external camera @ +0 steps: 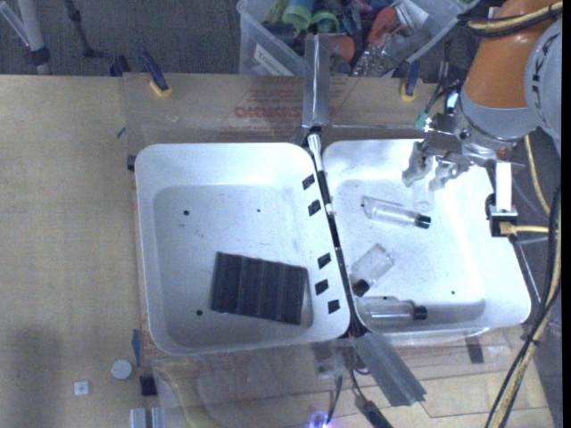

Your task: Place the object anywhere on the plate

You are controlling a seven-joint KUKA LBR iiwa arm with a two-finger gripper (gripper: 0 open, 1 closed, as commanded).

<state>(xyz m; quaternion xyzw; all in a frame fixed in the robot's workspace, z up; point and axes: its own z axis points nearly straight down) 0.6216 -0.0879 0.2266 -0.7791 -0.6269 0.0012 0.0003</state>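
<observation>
**benchrat:** So where's everything sitting? The gripper (426,175) hangs over the far part of the right bin (464,279), and its two pale fingers look spread a little with nothing between them. Below it, slightly nearer, a clear vial with a black cap (395,212) lies on its side on the bin floor. There's a second clear tube (390,311) against the near wall, plus a clear squarish piece (371,264) by the divider.

**tote_goblin:** And the plate? I'm guessing it's the dark ribbed slab (259,288) lying flat in the left bin (178,185), toward the near side. Nothing is on it.

**benchrat:** That's my read too. Which object it's after, I can't say for sure, but the capped vial is closest to the fingers.

**tote_goblin:** That thing will be a pain. Probably light, stiff, slick and round, so it'll roll or squirt out if pinched off-centre. Might be brittle too, can't tell glass from plastic.

**benchrat:** I'd take it across the middle of the body, fingers square to its length, not at the cap end. It's lying at a slight angle, so the wrist needs to match that.

**tote_goblin:** Then it's over the divider and down on the ribs.
</observation>
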